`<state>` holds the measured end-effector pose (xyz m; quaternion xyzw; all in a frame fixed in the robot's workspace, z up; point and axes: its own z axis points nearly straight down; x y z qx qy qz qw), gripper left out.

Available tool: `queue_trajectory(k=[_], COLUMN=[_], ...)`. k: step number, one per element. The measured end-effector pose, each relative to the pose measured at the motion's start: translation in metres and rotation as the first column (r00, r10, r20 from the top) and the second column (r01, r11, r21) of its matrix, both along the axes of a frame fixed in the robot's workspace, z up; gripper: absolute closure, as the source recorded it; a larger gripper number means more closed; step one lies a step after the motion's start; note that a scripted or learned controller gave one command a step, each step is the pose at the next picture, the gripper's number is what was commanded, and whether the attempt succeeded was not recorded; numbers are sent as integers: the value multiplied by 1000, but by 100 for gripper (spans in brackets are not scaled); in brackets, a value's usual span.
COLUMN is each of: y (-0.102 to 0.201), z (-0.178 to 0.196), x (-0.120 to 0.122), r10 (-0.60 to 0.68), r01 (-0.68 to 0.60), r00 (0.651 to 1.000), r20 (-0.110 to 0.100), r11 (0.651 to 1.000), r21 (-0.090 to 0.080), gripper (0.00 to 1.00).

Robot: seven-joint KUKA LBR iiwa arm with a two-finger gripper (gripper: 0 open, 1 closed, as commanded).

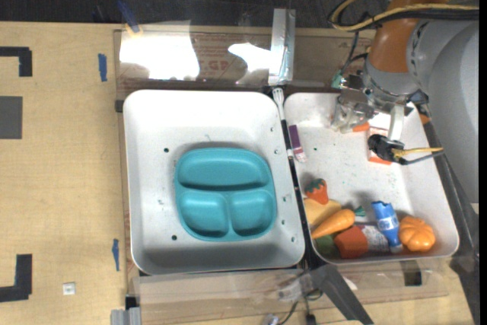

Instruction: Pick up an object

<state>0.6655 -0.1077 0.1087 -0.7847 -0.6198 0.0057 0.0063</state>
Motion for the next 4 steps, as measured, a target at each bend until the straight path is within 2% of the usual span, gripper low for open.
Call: queue_trajectory(k=[1, 2, 3, 4], y=[6, 6, -6, -56], z=[-13, -13, 69, -14], x=[-8, -7, -23, -15], r10=[114, 114, 44, 15], r01=[-114, -114, -43, -15], r00=[993, 993, 999, 1000], r20=[15, 16, 26, 20], r11=[993, 993, 999, 1000], r21=[-2, -2, -5, -3], gripper=[100, 0, 0, 0])
